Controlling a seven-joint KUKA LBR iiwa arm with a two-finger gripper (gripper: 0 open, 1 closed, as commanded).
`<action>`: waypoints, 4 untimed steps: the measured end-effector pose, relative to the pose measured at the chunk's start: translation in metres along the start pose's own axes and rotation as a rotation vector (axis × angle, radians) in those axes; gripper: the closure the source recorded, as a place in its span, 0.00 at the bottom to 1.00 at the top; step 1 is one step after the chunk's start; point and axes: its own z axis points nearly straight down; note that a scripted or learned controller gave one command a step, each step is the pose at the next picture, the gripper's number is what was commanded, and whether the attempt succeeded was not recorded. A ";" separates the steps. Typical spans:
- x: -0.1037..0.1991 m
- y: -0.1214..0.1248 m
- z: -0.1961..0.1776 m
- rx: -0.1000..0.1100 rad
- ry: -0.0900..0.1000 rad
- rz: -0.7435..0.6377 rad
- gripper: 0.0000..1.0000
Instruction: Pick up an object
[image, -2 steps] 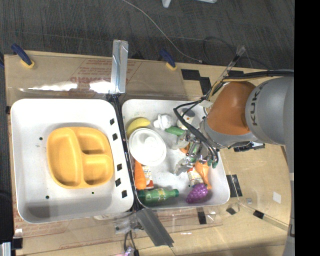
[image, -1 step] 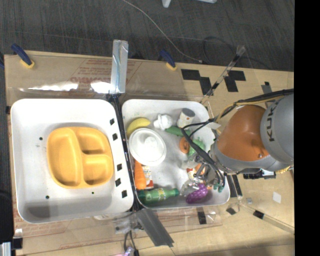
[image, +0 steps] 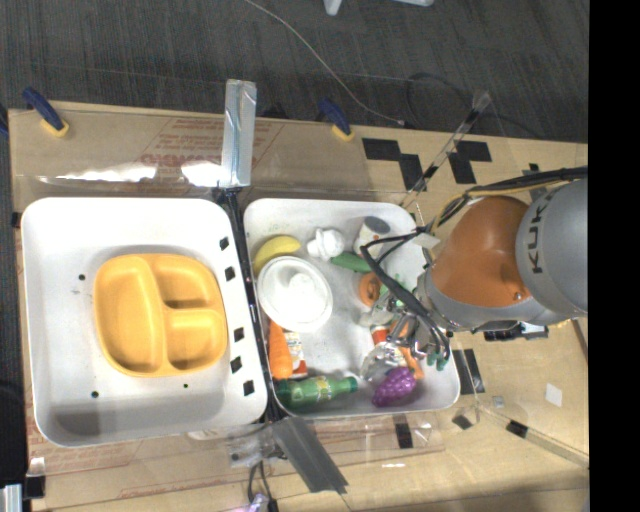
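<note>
Arm (image: 480, 260) reaching from the right over the right bin (image: 330, 213), its orange band above the bin's right wall and its gripper (image: 405, 340) low over the bin's near right corner. Cables and the wrist cover the tool, so how it is set, and whether it has anything, cannot be told.

Candidate objects crowd this bin. A bunch of purple grapes (image: 397, 386) lies in the near right corner, touching a clear, crumpled wrapper (image: 383, 357) just beneath the gripper. A green bottle (image: 316, 390) lies on its side along the near wall, an orange carrot (image: 285, 352) beside the left wall, a white bowl (image: 295, 291) toward the left centre, and a yellow fruit (image: 275, 248) near the far left corner. A white piece (image: 325, 242) and a green stalk (image: 352, 263) sit by the far wall. The left bin (image: 60, 225) carries a yellow divided tray (image: 160, 310) at its centre.

The step in hand appears to be the descent onto the corner cluster. It is probably done best by centring on one object, likely the grapes or the wrapper, keeping clear of the right wall, and closing only once low enough. A soft, rounded bunch is apt to roll or squeeze out, so a straight, slow lift seems advisable.
</note>
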 end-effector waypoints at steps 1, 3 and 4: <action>0.030 0.031 0.002 0.004 0.003 0.075 0.00; 0.025 0.015 -0.001 -0.002 -0.005 -0.007 0.00; -0.006 0.014 0.001 -0.001 0.003 0.005 0.00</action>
